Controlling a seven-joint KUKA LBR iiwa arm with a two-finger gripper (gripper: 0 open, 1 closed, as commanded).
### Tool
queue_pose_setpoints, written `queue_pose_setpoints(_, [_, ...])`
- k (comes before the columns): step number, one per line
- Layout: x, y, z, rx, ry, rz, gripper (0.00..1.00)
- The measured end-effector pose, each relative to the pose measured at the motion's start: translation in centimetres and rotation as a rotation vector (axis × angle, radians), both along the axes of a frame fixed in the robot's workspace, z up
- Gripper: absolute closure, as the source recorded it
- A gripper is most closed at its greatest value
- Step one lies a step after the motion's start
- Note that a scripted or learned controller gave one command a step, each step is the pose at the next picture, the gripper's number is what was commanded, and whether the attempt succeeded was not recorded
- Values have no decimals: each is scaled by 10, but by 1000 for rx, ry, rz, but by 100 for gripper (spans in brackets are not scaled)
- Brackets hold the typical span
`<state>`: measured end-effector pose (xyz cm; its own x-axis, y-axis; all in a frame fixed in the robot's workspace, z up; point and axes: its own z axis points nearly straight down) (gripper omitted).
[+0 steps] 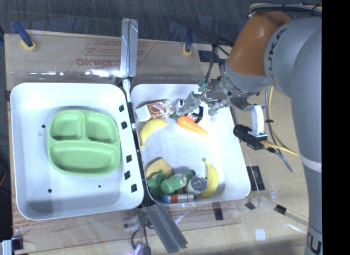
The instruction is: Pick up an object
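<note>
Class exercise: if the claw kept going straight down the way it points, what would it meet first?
Most likely the carrot, lying just below the claw in the right bin; depth is hard to judge from this slanted view.

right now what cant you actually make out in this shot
- Gripper, camera view: small metal parts over the carrot; whether it touches the carrot cannot be told.
- Packet at the right bin's far end: print too small and blurred to read.
- Pile at the near end: green bottle, can and marker overlap, hiding each other's lower parts.
- Near banana: partly behind the can.
- Arm: cut off by the frame's edge.
</note>
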<state>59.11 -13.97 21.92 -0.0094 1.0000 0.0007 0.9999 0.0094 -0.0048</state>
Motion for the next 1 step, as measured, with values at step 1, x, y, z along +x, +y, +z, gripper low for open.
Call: queue_pose_setpoints(1, [5,31,3,0,-1,20,0])
